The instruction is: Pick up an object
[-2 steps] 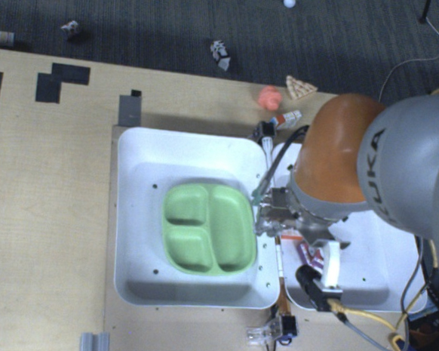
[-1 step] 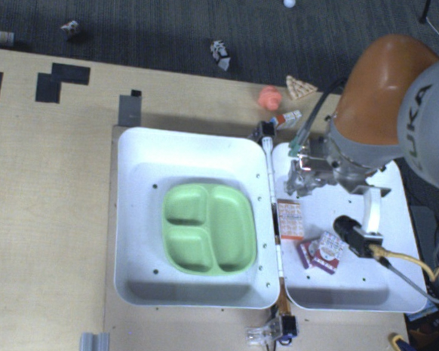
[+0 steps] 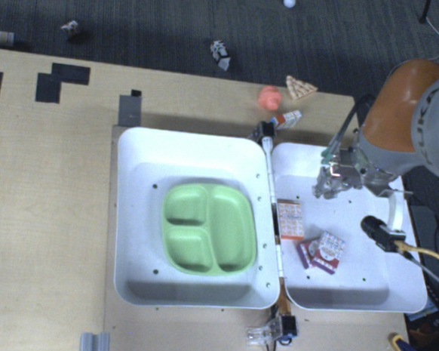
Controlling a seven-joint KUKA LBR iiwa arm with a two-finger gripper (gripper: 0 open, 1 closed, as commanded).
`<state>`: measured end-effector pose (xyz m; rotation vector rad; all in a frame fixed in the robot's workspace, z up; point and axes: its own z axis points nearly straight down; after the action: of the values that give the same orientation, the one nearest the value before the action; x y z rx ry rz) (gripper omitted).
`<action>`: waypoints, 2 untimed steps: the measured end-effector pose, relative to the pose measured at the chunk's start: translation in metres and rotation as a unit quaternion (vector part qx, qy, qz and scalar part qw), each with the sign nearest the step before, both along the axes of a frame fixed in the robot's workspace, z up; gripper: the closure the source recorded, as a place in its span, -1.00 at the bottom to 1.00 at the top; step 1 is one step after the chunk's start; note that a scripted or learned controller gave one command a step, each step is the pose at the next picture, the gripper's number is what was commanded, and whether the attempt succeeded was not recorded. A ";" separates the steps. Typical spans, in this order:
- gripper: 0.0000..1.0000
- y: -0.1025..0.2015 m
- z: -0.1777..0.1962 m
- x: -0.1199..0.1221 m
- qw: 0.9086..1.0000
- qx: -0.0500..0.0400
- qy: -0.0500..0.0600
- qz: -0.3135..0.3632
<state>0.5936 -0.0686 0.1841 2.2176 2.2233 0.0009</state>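
Observation:
In the right bin (image 3: 362,290) lie two small things: a flat pale packet with red print (image 3: 289,219) against the left wall, and a crinkled red and white packet (image 3: 322,252) a little right of it. My gripper (image 3: 327,188) hangs over the upper part of the right bin, above and to the right of both packets. Nothing shows between its fingers. A green divided tray (image 3: 208,228) fills the middle of the left bin (image 3: 145,165).
On the bench beyond the bins lie a pink ball (image 3: 269,98), a wedge-shaped pale toy (image 3: 300,88) and a small red and white tube (image 3: 286,120). Black patches mark the bench at the far left. Small clutter sits on the dark floor behind.

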 end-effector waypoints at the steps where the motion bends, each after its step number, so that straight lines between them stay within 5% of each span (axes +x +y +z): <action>1: 1.00 0.044 0.001 0.057 1.000 0.001 -0.001 0.002; 2: 1.00 0.111 0.001 0.076 1.000 0.001 -0.001 0.002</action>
<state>0.6693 0.0425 0.1853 2.2139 2.2265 0.0063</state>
